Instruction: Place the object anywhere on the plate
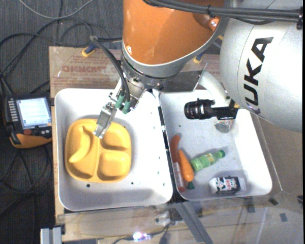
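Glossy orange band (168,24) on the arm, catching soft highlights, and smooth satin grey casing (264,55) beside it. The yellow sectioned plate (97,151) looks like moulded plastic, smooth with a mild sheen. Both white bins (142,187) read as smooth plastic. The gripper (104,123) shows bare dull metal. Green bottle (207,160) in shiny plastic, the carrot (185,168) matt orange. Brown board (86,70) behind looks like rough cardboard

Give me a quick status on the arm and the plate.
End effector over the yellow plate in the left bin. Nothing seen between its fingers. Carrot, green bottle in the right bin.
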Motion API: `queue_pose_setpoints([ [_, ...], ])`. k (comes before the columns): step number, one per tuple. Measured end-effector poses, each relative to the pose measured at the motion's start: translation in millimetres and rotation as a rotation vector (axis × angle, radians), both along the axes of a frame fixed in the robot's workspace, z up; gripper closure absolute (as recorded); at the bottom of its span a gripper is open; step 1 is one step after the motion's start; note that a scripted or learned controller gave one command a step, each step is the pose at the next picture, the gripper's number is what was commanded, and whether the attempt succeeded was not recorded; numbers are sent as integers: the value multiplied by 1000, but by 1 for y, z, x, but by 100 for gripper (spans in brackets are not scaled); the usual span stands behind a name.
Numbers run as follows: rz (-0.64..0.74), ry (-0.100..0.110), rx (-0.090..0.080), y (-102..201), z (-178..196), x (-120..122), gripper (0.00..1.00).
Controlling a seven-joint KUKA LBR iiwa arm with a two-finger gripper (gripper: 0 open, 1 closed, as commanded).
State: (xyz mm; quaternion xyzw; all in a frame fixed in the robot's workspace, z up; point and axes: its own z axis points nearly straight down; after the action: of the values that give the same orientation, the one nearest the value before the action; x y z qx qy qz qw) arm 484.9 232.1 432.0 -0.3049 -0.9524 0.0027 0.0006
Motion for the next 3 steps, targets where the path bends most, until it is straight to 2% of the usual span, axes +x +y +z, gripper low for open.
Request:
queue_pose_setpoints([
  [3,334,1,2,0,0,0,0],
])
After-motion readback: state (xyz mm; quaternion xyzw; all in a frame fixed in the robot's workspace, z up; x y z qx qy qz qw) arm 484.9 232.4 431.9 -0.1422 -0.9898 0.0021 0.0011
